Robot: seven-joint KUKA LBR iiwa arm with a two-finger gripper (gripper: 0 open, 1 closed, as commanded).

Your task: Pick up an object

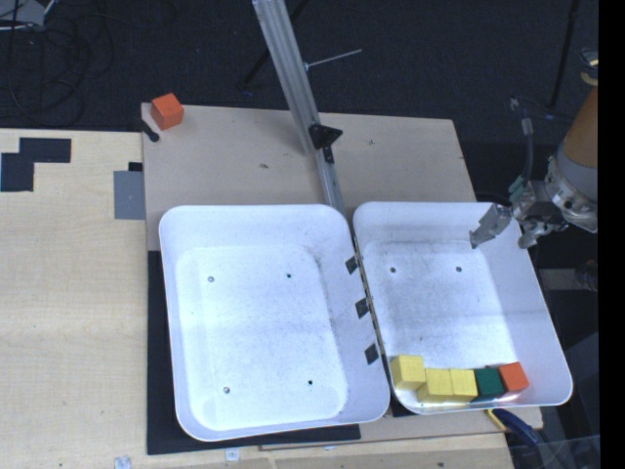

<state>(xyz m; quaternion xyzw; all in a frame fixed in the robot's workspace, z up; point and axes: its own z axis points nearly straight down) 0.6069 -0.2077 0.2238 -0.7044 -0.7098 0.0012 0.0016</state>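
Observation:
A row of small blocks lies along the near edge of the right bin (459, 291): two yellow blocks (408, 370) (451, 383), a green block (487, 383) and an orange-red block (513, 376). My gripper (507, 225) hangs over the bin's far right rim, well away from the blocks. Its two fingers are spread apart with nothing between them.
The left bin (259, 311) sits beside the right one, joined by black clips. An orange cube (167, 109) rests on the bench at the far left corner. A slanted metal rail (298, 86) rises behind the bins.

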